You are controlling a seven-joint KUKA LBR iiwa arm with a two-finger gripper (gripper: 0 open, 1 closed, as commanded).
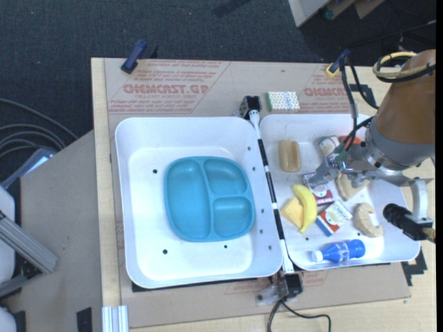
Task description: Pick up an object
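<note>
Fingers (325,173) hang just above the banana (302,207) in the right bin (304,124), their state unclear, likely lining up a grasp.

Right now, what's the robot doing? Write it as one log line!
task: pick up an object | gripper: low in right bin, above banana | grasp: none seen | left bin: blue tray

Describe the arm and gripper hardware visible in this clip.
The arm has a rounded orange-brown band above a grey wrist section. Below it sits the metallic silver gripper, with black cables running along the arm and a black cylindrical part jutting out near the wrist.
</note>
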